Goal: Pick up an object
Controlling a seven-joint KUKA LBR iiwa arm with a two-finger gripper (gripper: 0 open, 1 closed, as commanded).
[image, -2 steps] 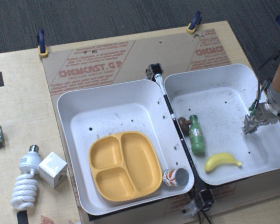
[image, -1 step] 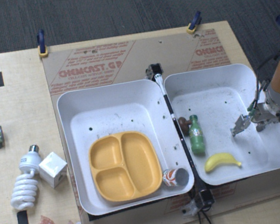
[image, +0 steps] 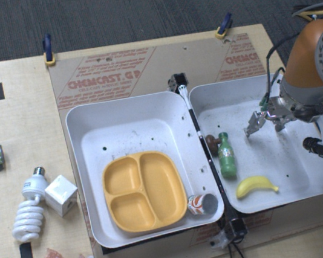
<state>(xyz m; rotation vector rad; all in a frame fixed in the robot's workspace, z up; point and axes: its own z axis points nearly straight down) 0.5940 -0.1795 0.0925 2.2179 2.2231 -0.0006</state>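
Green bottle [image: 225, 156] lying lengthwise at left wall of right bin [image: 318, 186], cap toward far edge of surface, brown lump [image: 212, 143] just beside cap. Likely light, stiff, smooth plastic, prone to roll; best pinched across mid-body. Banana [image: 256, 186] near front wall: soft, curved, easily bruised. Tool [image: 260, 122] above bin's far right part, well apart from bottle, fingers spread, nothing between them, touching nothing visible. Yellow tray [image: 144, 191] and small cup [image: 200, 204] in left bin [image: 121, 110].
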